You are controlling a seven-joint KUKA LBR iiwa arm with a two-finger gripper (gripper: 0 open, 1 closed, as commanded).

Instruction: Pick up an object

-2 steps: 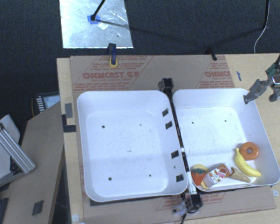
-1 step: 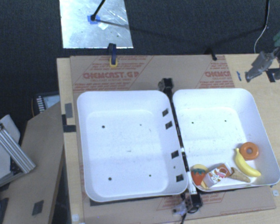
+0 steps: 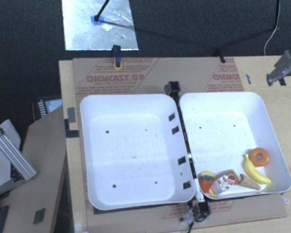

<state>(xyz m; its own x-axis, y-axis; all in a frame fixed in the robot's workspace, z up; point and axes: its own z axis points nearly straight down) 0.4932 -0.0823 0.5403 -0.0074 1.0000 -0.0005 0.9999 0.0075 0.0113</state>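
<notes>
A pale wooden surface (image 3: 50, 159) sits against dark carpet, with a brown printed cardboard sheet (image 3: 133, 72) under two shallow white plastic bins set side by side.

At the right edge of the camera view, above the right bin's far corner, a small grey piece of the arm's end (image 3: 283, 69) reaches in. It is too small and too blurred to make out; whether the fingers are spread or closed I cannot tell, and nothing can be seen between them. It hangs well apart from the objects.

The objects all lie in the right white bin (image 3: 218, 106), gathered in its near right corner. A yellow curved banana (image 3: 254, 171) rests just beside an orange ring-shaped doughnut toy (image 3: 259, 156), the two nearly touching. Along the near wall lie a small tan wedge-shaped piece (image 3: 249, 183), a white packet with red print (image 3: 225, 181), and a round orange and red fruit-like toy (image 3: 207, 180), close together and seemingly in contact. The left white bin (image 3: 127, 102) lies across the dark hinged divider (image 3: 182, 145).

By my judgement the task has barely begun: no object is lifted, all rest on the bin floor, and the arm is far from them. What remains is the whole job: travel over the cluster, descend, close on one item and raise it. The banana or doughnut, slightly apart from the rest, looks the easier target.
</notes>
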